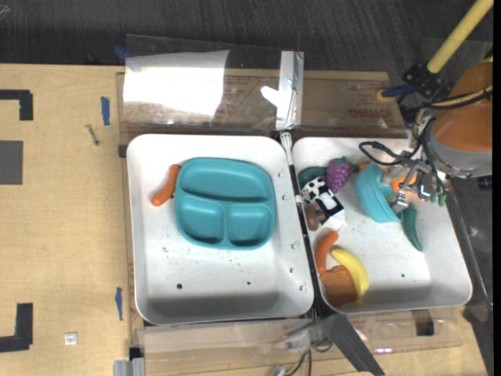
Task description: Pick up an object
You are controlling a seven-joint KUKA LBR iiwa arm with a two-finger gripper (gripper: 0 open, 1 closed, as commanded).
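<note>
Gripper low in right bin, finger state not discernible. Light-blue bowl touching its left side; green pepper just below, long axis running toward front wall.

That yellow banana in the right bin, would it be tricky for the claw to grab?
The banana looks like smooth, glossy plastic, so it may slip between fingers. Its curved shape suggests it could rock or swivel when nudged. It leans against an orange piece, which might shift along with it.
</note>
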